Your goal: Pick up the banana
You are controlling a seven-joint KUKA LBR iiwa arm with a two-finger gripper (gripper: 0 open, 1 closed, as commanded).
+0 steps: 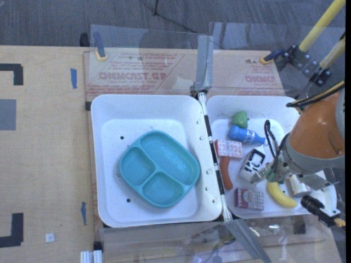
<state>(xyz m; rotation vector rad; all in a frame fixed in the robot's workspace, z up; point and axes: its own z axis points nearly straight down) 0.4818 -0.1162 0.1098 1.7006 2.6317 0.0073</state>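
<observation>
Lowest in frame: banana (281, 195), lying at lower right in the right bin (218, 106), near its front wall; gripper (272, 171) just above its upper end, likely lining up a grasp; finger spread impossible to tell

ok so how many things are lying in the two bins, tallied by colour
Teal: 1, the divided plate in the left bin
Green: 1, the small green item
Blue: 1, the blue bottle
Yellow: 1, the banana
Red or brown: 3, the hot dog, the red-and-white packet, the red box
Black and white: 1, the carton
Total: 8, seven of them in the right bin
</observation>
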